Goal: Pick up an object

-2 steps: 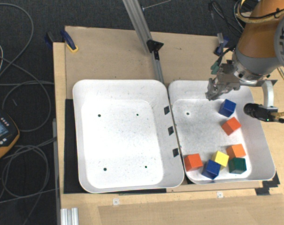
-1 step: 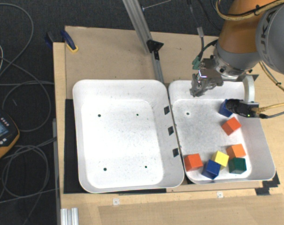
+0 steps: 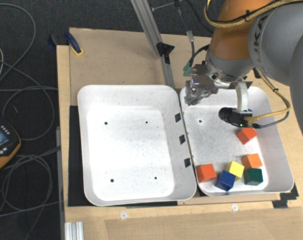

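The right bin (image 3: 207, 136) holds several small blocks. One orange block (image 3: 247, 134) lies alone near its middle right. Along the front edge sit another orange block (image 3: 207, 172), a blue block (image 3: 225, 180), a yellow block (image 3: 236, 169), a third orange block (image 3: 251, 160) and a green block (image 3: 253, 176). My gripper (image 3: 193, 94) hangs over the far left corner of the right bin, close to the divide between the bins. It is well apart from every block, and nothing shows in its grasp.
The left bin (image 3: 126, 144) lies beside the right one. A slanted metal rod (image 3: 151, 29) crosses the bench behind the bins. A black cable fitting (image 3: 232, 116) hangs from the wrist above the lone orange block. Cables lie on the floor at left.
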